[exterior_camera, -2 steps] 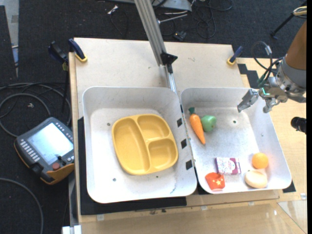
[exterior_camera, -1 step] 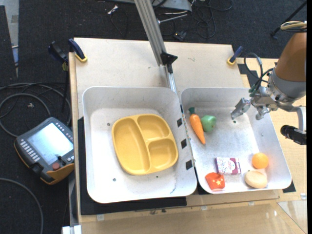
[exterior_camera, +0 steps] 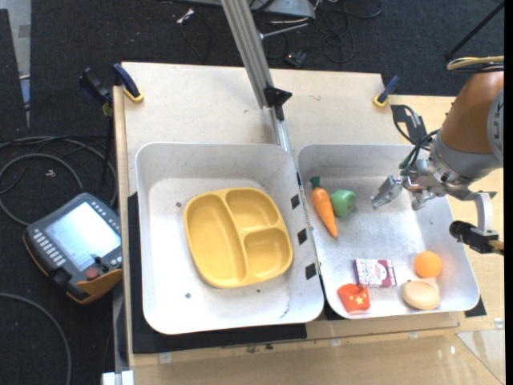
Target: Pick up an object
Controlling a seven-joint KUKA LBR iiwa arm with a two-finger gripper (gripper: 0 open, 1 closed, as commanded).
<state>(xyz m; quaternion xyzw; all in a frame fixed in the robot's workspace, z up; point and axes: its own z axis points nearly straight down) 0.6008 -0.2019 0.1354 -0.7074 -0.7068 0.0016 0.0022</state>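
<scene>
The right bin (exterior_camera: 365, 155) holds an orange carrot (exterior_camera: 325, 212) lying beside a green pepper-like piece (exterior_camera: 344, 202) at its left side. Along its front lie a red item (exterior_camera: 353, 297), a pink and white box (exterior_camera: 374, 273), an orange ball (exterior_camera: 428, 264) and a beige rounded piece (exterior_camera: 421, 294). My gripper (exterior_camera: 401, 197) hangs over the bin's back right part, to the right of the green piece. Its fingers stand apart with nothing between them.
A yellow divided plate (exterior_camera: 239, 236) lies in the left bin (exterior_camera: 160, 175). A slanted metal pole (exterior_camera: 250, 42) comes down to the wall between the bins. A teach pendant (exterior_camera: 74, 247) sits off the bench at left.
</scene>
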